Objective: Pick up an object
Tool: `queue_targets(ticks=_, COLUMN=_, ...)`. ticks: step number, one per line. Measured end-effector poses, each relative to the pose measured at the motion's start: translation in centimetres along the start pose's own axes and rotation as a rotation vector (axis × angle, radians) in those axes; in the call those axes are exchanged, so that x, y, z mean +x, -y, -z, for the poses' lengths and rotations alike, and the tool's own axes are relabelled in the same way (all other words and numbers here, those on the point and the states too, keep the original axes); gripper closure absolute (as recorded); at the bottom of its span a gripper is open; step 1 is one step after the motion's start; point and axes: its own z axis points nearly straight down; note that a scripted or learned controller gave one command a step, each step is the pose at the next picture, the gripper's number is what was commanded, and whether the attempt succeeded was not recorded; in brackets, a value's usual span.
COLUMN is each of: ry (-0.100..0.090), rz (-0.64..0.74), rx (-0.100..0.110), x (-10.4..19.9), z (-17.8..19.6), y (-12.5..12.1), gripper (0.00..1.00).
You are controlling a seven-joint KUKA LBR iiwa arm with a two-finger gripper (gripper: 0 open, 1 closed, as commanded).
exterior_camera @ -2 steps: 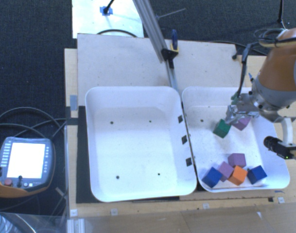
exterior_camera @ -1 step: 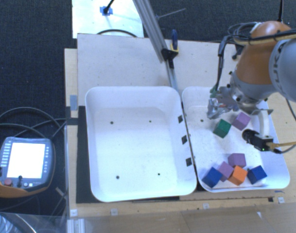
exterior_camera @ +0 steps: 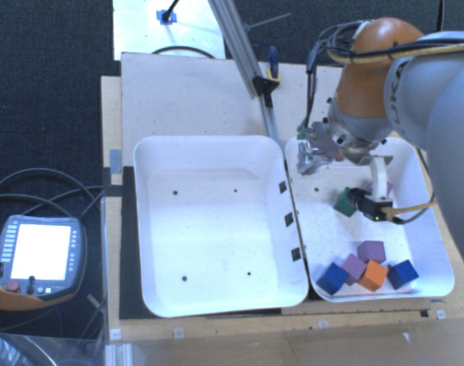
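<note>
Far left, off the bench on dark carpet: teach pendant [exterior_camera: 37, 261], grey casing with an orange lower edge, screen lit blank white, black cables looped around it. Bench [exterior_camera: 186, 90] top is pale speckled board, matte.

Left bin [exterior_camera: 209, 235] — shallow white plastic tray with rounded corners and a smooth floor marked by a few small dark dots.

A ribbed aluminium strut [exterior_camera: 235, 29] runs at a slant from the top edge down to the far end of the gap between the bins. Three small black tabs [exterior_camera: 289, 219] sit along the rim where the two bins meet.

Right bin [exterior_camera: 323, 231]: same white tray. The gripper [exterior_camera: 308, 160], bare metal, hangs over the bin's far-left corner, below the arm's [exterior_camera: 437, 90] glossy orange band and grey shell. Whether it is spread or pressed together cannot be told from this angle.

The task's things all lie on the right bin's floor, apart from the gripper. The green block [exterior_camera: 343, 201], matte with sharp edges, sits mid-bin, nearer the camera than the gripper and slightly right of it. Along the near wall is a tight cluster of matte cubes: left blue cube [exterior_camera: 333, 277], small purple cube [exterior_camera: 353, 267] touching it, orange cube [exterior_camera: 373, 274] next, larger purple block [exterior_camera: 371, 250] just behind the orange one, and right blue cube [exterior_camera: 403, 273] at the end.
</note>
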Motion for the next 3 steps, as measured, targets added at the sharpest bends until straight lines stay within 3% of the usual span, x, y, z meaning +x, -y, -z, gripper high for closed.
queue_targets(ticks=2, ry=-0.001, rz=0.0, rx=-0.003, x=8.5, z=1.9, y=-4.7, gripper=1.0)
queue_targets(ticks=3, ry=0.003, rz=-0.005, rx=0.001, x=8.2, z=1.8, y=-4.5, gripper=0.0)
